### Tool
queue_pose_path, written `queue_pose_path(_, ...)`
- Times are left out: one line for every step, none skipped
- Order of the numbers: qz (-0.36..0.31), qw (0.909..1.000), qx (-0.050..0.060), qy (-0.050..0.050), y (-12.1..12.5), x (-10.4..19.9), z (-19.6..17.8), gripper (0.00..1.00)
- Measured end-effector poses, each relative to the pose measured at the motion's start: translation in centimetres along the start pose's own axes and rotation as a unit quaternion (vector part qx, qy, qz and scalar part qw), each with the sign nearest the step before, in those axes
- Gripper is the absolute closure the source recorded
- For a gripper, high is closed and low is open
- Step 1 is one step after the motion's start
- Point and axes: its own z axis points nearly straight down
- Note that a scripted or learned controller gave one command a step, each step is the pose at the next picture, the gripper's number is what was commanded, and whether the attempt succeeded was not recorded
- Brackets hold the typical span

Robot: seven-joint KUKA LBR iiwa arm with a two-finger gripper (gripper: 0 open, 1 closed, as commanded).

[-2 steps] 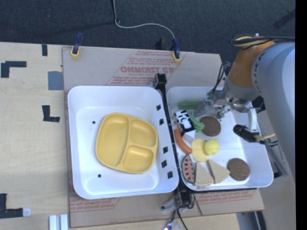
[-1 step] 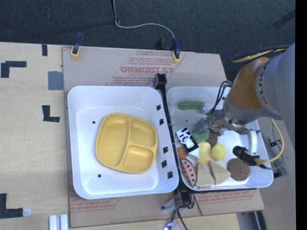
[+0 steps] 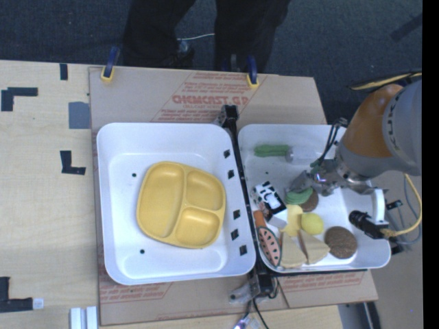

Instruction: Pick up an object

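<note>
near the front rim of the right bin [image 3: 357,264] lie two pale wedge-shaped pieces [image 3: 302,250], touching each other, with a brown round disc [image 3: 340,242] just beside them on the right and a red slice with dark seeds [image 3: 269,245] on their left by the divider. above the wedges sit a yellow ball [image 3: 312,223] and a pale yellow block [image 3: 294,217]. a black-and-white item [image 3: 269,198] rests near the divider, and a green oblong piece [image 3: 273,151] lies well apart at the back of this bin. the gripper [image 3: 307,185] is low over the middle of the right bin, right above a green round piece [image 3: 299,197] that overlaps a brown one; whether its pincer is apart or together cannot be told from this slant, and no object is seen between it. the grey arm [image 3: 384,139] with its orange band reaches in from the right. the left bin [image 3: 110,184] holds a yellow divided tray [image 3: 182,203], lying flat near its middle.
</note>
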Motion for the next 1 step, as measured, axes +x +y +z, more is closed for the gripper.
queue_pose_path(-0.002,1.0,-0.001,0.0,6.24,2.48,0.09,0.0)
